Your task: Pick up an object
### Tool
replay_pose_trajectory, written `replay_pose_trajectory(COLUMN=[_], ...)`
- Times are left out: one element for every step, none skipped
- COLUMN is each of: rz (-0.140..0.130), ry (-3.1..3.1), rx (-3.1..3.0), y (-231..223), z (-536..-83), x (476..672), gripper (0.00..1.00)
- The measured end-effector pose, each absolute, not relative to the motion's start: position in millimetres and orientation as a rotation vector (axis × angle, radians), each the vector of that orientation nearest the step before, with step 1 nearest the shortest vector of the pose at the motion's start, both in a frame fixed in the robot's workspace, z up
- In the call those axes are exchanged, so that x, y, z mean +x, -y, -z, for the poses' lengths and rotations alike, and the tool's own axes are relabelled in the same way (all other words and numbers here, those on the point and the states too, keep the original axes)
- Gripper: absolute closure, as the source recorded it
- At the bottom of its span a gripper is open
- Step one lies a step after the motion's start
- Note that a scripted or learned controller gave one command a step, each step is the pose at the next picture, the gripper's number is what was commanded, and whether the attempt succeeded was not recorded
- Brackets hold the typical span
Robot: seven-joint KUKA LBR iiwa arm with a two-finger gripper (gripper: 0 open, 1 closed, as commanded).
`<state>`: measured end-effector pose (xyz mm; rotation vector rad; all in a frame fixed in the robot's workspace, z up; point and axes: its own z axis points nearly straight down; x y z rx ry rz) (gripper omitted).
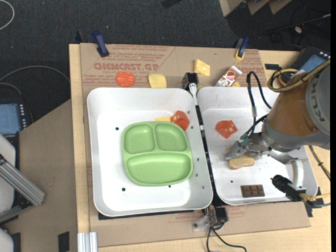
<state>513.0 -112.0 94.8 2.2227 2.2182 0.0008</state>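
Observation:
My gripper (237,151) hangs low in the right bin (294,114), at the end of the grey and orange arm reaching in from the right. Directly below and touching its tip lies a tan, bread-like piece (241,163) on the bin floor. A red block (226,128) sits a little up and left of the gripper. Toward the bin's front lies a brown chocolate bar (252,191). The gripper's body hides whatever is between its tips.
The left bin (105,140) holds a green divided plate (156,153), with a red piece (180,119) and a yellow slice (163,119) at the plate's far edge. Behind the bins lie an orange item (125,79), two yellow pieces (157,80) and a small carton (229,77).

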Motion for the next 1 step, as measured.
replay_pose_trajectory(rz=[-0.017], ry=[-2.227], rx=[2.202], y=[20.4], z=[-190.9], x=[582.0], gripper=[1.0])
